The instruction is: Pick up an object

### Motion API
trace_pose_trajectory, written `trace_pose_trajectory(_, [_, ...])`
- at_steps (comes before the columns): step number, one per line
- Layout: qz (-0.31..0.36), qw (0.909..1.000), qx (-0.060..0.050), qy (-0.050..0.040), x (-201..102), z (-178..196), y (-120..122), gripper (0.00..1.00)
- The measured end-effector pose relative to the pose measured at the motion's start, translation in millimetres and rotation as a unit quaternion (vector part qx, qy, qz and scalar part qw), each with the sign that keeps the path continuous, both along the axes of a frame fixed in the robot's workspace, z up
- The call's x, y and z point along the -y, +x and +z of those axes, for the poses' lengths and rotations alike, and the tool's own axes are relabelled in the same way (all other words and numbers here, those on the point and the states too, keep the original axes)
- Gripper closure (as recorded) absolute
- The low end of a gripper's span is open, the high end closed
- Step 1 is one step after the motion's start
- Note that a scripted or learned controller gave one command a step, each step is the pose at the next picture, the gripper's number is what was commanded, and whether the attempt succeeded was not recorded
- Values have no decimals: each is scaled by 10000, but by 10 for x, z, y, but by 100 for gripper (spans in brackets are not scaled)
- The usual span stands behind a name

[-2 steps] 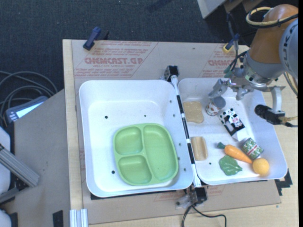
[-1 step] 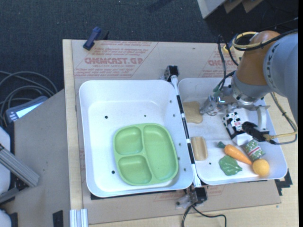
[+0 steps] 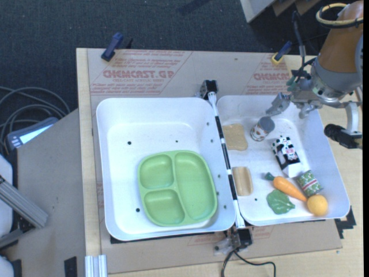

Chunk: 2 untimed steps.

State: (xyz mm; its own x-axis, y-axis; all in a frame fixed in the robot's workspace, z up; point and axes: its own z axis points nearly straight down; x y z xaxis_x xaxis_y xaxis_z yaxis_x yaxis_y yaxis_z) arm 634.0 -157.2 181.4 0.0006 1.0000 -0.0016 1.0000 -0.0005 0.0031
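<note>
Over the far corner of the right bin (image 3: 337, 172) my gripper (image 3: 294, 103) hangs above the clutter, and whether it is released or clenched I cannot tell. Nothing is lifted: the small grey-capped object (image 3: 262, 127) lies near it on the bin floor, with the black-and-white toy (image 3: 285, 150), carrot (image 3: 288, 187) and lemon (image 3: 317, 204) closer to the camera. The green tray (image 3: 176, 186) lies in the left bin (image 3: 115, 114). The pick is all ahead. My arm is cut off at the picture's edge.

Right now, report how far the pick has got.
Done: the arm has reached over the right bin, its gripper near the far rim. In hand: nothing visible. Left: the whole pick; carrot, lemon, cow toy and cup lie in the bin.
</note>
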Motion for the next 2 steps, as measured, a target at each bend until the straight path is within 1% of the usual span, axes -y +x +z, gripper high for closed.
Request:
trace_pose_trajectory(1, [-2, 10000, -22, 8, 229, -973, -614, 0])
trace_pose_trajectory(2, [0, 10000, -2, 3, 228, -863, -601, 100])
